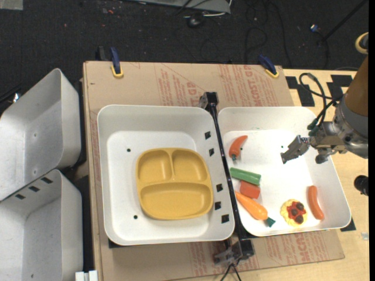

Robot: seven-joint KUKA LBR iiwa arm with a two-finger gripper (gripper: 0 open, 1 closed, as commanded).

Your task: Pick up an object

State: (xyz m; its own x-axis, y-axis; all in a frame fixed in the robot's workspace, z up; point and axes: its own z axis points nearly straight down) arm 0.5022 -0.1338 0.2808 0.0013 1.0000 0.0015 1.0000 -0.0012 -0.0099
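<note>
The end effector (304, 151), open and gripping nothing, hovers above the right bin (275, 117), sausage (315, 202) nearby below it.

Two bins (111, 157), one tray (174, 183), six toy foods (252, 205).

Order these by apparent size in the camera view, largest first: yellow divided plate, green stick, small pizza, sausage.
1. yellow divided plate
2. green stick and sausage: alike, unranked
3. small pizza

Toy foods (carrots (253, 206), sausage (316, 202), pizza (294, 212)) loose in right bin (275, 117).
</note>
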